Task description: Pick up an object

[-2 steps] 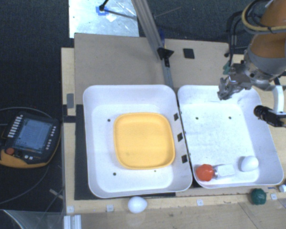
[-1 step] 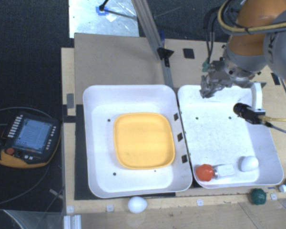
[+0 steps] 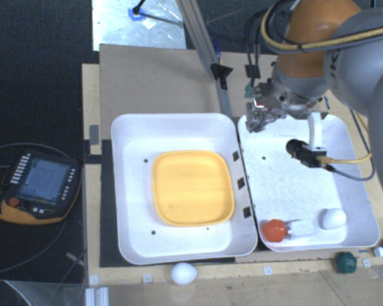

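Observation:
My gripper (image 3: 256,118) hangs over the far left corner of the right bin (image 3: 354,171), under the grey arm with its orange band. At the near edge of that bin lie a red ball (image 3: 274,230), a small pale block (image 3: 300,228) right beside it, and a white egg-shaped object (image 3: 334,218). The gripper is well apart from all three, toward the far end of the bin. Nothing shows in its grasp.
A yellow square plate (image 3: 193,187) lies in the left bin (image 3: 129,171). A black part with a yellow cable (image 3: 304,152) hangs from the wrist over the right bin. On the bench in front lie a white egg (image 3: 184,273) and a green ball (image 3: 346,262).

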